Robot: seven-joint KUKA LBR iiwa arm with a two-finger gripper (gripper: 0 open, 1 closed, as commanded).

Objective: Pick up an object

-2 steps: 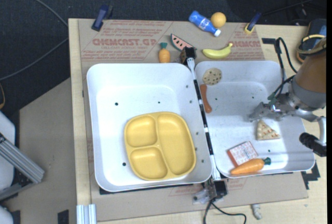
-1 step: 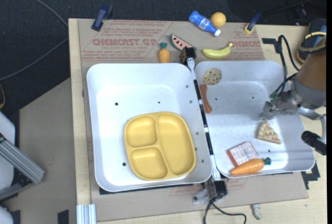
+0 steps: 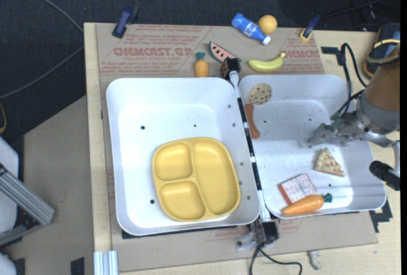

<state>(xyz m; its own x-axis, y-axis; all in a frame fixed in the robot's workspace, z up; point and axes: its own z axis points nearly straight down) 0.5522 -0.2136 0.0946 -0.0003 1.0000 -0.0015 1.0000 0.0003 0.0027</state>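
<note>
My gripper [image 3: 320, 136] hangs low over the right bin [image 3: 299, 105], reaching in from the right edge. A pizza slice [image 3: 329, 163] lies just below and to the right of it, apart from it. Nearer the front of that bin lie a red and white packet [image 3: 296, 188] and a carrot [image 3: 305, 204]. A cookie [image 3: 259, 94] sits in the bin's far left corner, with a reddish sausage [image 3: 253, 121] along the left wall. I see nothing in the gripper.
The left bin [image 3: 127, 108] holds a yellow divided plate [image 3: 195, 177]. Behind the bins on the board lie a banana [image 3: 266, 63], a blue bottle [image 3: 250, 28], an orange [image 3: 268, 23], a watermelon slice [image 3: 220, 51] and a small orange toy [image 3: 201, 67].
</note>
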